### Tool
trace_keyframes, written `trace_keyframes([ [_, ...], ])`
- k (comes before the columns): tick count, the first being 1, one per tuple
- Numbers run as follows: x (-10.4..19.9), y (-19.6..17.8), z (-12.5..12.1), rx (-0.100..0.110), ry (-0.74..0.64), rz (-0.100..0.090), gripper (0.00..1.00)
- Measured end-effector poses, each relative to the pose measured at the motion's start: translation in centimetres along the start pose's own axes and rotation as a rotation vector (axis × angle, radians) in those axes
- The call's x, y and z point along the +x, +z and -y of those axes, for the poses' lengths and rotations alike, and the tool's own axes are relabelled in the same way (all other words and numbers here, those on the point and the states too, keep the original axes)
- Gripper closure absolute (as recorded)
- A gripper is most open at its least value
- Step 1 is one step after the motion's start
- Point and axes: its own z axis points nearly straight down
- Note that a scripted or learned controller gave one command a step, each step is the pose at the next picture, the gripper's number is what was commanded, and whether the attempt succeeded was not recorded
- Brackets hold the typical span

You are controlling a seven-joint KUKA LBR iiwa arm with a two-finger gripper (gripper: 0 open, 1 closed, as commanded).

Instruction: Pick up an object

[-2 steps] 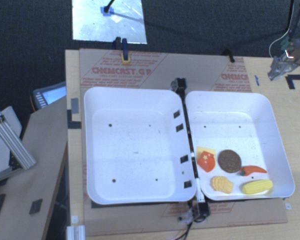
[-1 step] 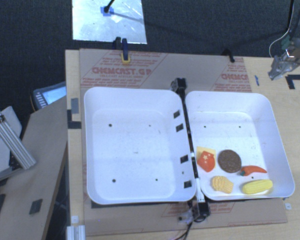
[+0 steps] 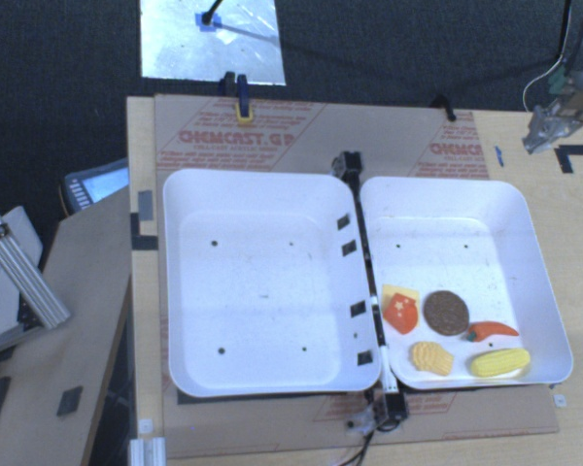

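Observation:
The right bin holds several toy foods near its front. A brown round cookie lies in the middle of them. Left of it sits a pizza slice, yellow and red. A red chili pepper lies right of the cookie. A yellow corn cob rests at the front right, and a small yellow waffle-like piece at the front left. My gripper hangs at the far right edge of the view, beyond the back right corner of the right bin, well away from the foods.
The left bin stands beside the right one, joined by black clips along the shared edge. A cardboard sheet lies under both bins. A silver plate is at the back. A metal rail leans at the left.

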Motion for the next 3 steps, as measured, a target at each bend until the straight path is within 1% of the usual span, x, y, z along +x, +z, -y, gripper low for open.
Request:
trace_keyframes([
  [1,7.4,-4.8,-0.1,-0.003,-0.005,-0.002,1.0],
  [2,-0.5,-1.9,0.2,0.003,0.01,0.001,1.0],
  [3,0.0,-3.6,0.0,-0.001,0.001,-0.001,1.0],
])
